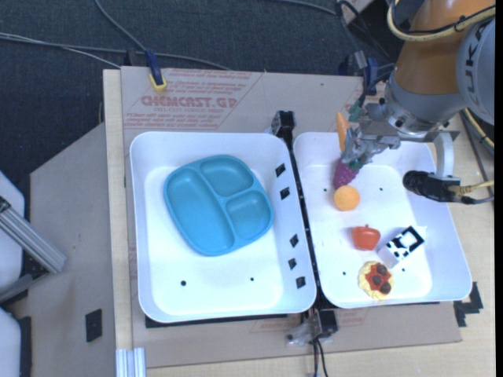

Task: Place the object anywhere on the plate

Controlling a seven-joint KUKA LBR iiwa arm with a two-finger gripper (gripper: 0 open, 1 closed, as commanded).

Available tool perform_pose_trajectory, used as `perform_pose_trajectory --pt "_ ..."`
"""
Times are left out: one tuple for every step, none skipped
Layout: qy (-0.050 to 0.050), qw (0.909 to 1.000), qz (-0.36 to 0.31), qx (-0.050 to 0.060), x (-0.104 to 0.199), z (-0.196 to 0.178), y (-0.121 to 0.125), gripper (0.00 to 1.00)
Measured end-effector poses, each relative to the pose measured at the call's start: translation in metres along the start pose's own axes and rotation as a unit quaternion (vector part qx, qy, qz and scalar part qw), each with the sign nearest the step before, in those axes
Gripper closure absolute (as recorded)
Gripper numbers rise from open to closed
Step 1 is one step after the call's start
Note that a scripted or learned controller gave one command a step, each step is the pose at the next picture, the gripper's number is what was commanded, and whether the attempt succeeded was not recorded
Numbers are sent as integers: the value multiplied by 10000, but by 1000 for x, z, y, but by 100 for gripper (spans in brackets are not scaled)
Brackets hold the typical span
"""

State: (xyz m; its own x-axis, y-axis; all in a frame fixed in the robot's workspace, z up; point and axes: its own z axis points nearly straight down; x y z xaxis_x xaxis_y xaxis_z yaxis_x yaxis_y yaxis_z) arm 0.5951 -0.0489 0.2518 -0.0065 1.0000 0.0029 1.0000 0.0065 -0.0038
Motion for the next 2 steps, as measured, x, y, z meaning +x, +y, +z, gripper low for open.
perform_pose_trajectory --pt "-4 10000 1 -24 49 -2 9 100" --pt "-4 10000 3 -1 101 21 19 100"
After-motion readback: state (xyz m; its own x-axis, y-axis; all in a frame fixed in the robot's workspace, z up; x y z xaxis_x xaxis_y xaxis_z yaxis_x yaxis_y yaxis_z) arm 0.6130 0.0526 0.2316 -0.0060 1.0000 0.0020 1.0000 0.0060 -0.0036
